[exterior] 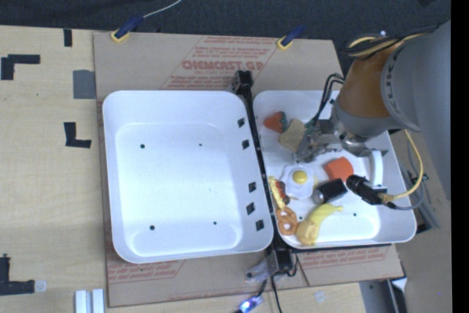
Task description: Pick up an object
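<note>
Arm link [410, 84], grey with the orange band [366, 88], sits highest and closest to the lens, coming in from 3 o'clock over the right bin [392, 231]. Jaws [308, 146] are down among the toys near the middle of that bin; whether they're wide, narrow or on anything, I cannot tell, wrist blocks it.

No single target named, so any toy counts. All candidates are in the right bin:
- tan block [292, 133], just at 10 o'clock of the jaws, looks closest, maybe touching
- red-orange piece [274, 121] at 9 o'clock of the tan block, near the divider
- fried egg [298, 178] at 6 o'clock of the jaws
- orange block [338, 168] at 4 o'clock
- black piece [331, 190] beside the egg, 3 o'clock of it
- banana [316, 220] along the bin's 6 o'clock edge
- pretzel-like piece [286, 218] and a yellow-red strip [278, 193] against the divider

My read: the tan block is the likely pick since the wrist is angled down at it. Toys are bunched together, so a sideways nudge or a double grab is a risk. Left bin [124, 128] is the obvious drop side. Both bins sit on a cardboard sheet [212, 62] on the tabletop [44, 157]. Nothing lifted that I can see; grasp not confirmed.
</note>
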Available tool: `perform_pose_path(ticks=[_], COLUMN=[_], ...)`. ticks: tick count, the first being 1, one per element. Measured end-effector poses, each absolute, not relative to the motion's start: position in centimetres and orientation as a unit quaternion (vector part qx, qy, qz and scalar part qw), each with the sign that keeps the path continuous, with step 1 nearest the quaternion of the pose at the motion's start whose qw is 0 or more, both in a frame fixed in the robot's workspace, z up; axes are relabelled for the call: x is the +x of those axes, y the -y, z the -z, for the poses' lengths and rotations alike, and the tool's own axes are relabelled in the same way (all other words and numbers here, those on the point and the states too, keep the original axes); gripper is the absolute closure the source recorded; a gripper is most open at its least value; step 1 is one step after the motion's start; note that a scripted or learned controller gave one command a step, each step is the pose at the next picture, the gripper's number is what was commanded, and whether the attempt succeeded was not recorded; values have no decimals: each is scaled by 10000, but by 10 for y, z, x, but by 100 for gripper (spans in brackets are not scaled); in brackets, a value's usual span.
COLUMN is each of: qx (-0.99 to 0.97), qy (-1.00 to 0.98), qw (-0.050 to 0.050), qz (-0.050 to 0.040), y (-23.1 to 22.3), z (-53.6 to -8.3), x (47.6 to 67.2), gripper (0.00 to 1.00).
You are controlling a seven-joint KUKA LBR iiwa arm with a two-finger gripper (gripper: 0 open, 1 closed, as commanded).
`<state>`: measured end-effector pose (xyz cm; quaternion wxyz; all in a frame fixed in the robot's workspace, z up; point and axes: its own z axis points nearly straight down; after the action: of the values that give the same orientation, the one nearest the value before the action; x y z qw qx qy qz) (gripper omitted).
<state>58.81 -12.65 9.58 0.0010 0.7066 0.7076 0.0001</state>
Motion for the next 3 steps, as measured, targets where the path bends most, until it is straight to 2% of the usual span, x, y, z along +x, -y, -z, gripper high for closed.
perform_pose_path(ticks=[1,2,3], qx=[7068,7028,7076], qy=[-7074,-7111,-7064], qw=[9,-128,-48], qz=[-1,148,162], y=[127,115,109], z=[-95,-84,-85], x=[588,664,662], gripper=[0,0,0])
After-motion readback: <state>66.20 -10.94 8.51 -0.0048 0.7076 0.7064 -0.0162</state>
